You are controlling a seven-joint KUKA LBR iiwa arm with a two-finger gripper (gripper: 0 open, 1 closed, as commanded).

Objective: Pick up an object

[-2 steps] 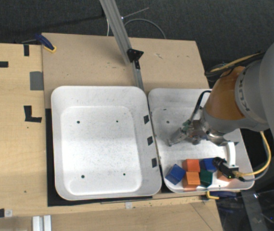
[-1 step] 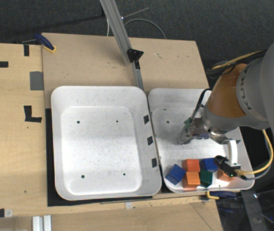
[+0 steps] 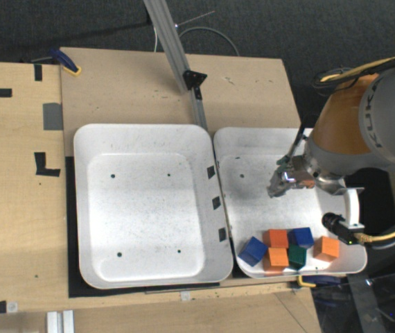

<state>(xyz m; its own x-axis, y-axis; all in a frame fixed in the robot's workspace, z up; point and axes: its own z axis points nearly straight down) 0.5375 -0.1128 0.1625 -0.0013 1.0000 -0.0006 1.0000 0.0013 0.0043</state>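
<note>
- The small blocks lie in a cluster at the near edge of the right bin (image 3: 253, 148): a blue block (image 3: 253, 250) at the left end, then an orange block (image 3: 277, 238) with a second orange block (image 3: 277, 257) just in front of it.
- Beside these there is another blue block (image 3: 301, 237), with a dark green block (image 3: 296, 256) touching it at the front, and a third orange block (image 3: 327, 248) at the right end.
- The blocks stand close together; most of them touch a neighbour.
- The gripper (image 3: 281, 184) is above the middle of the right bin, apart from the cluster, and I see no block between its fingers.
- I cannot tell how wide the fingers are apart, because this part is small and blurred.
- The arm (image 3: 353, 134), grey with an orange band, comes in from the right.
- The left bin (image 3: 145, 203) lies beside the right one, touching it, on the wooden bench (image 3: 17, 186).
</note>
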